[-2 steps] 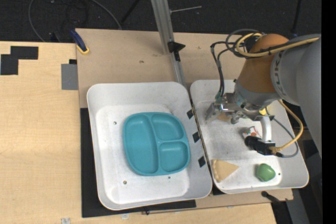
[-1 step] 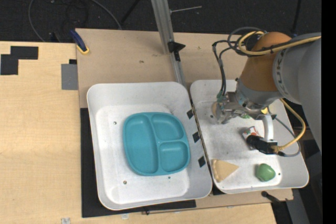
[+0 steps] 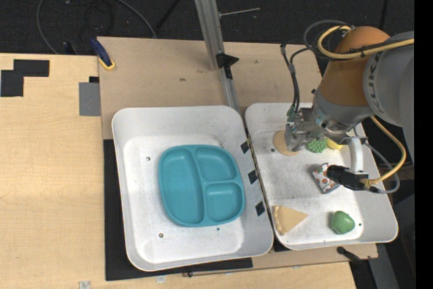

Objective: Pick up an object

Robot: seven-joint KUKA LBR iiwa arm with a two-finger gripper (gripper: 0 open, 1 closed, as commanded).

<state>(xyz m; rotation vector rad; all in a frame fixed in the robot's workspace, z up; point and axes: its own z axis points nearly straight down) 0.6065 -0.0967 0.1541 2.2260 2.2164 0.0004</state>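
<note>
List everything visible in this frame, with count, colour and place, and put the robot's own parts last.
Bins: 2, white, side by side on the bench.
Divided plate: 1, teal, in the left bin.
Green round piece: 1, green, right bin, near corner.
Tan wedge: 1, tan, right bin, near edge by the divider.
Tan disc: 1, tan, right bin, beside the gripper.
Patterned packet: 1, white with red, right bin, centre.
Green bumpy piece: 1, green, under the wrist, next to something yellow.
Metal post: 1, silver, behind the bins.
Arm: 1, grey and orange, over the right bin.
Gripper: 1, dark, low in the right bin.
</note>
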